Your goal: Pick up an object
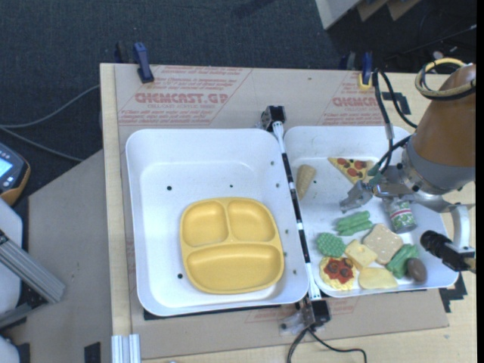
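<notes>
My gripper [357, 198] hangs over the right bin [318, 146], on the end of the grey and orange arm that comes in from the right. It is above bare bin floor, between the pizza slice [349, 168] behind it and the green bean pods [353, 221] in front of it. Nothing shows in its grasp. A small can [402, 217] stands just right of it, partly under the wrist. A beige cone-shaped piece [305, 178] lies to its left, by the bin wall.
The right bin's front holds several toy foods: a green leafy piece [329, 243], a cracker [383, 240], a cheese cube [361, 253], a small round pizza [338, 271], a yellow piece [378, 279] and a green pickle [398, 259]. A yellow divided plate [231, 245] lies in the left bin [151, 165].
</notes>
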You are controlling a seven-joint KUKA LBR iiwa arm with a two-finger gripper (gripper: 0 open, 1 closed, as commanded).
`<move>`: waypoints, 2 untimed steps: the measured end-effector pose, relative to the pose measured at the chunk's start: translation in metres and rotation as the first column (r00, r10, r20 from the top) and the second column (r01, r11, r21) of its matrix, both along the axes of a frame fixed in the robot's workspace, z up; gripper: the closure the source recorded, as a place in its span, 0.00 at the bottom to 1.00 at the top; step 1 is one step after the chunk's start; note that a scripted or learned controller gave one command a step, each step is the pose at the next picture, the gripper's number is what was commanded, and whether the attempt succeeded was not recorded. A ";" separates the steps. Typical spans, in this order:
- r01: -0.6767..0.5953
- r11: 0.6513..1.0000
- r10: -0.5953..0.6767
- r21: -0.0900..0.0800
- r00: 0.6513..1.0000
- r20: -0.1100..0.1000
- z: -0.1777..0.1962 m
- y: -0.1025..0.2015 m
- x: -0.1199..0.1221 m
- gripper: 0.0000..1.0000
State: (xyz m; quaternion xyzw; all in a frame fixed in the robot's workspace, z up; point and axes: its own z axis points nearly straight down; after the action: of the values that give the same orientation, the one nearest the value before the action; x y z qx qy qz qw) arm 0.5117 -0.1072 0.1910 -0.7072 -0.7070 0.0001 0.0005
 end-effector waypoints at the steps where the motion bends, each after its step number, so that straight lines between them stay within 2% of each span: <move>1: 0.003 1.000 -0.003 -0.004 1.000 0.001 -0.085 -0.062 0.056 0.00; 2: -0.001 1.000 0.001 0.002 1.000 0.002 -0.106 -0.109 0.100 0.00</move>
State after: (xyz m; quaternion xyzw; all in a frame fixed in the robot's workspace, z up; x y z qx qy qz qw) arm 0.6121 -0.2162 0.0854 -0.7069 -0.7073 -0.0014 0.0002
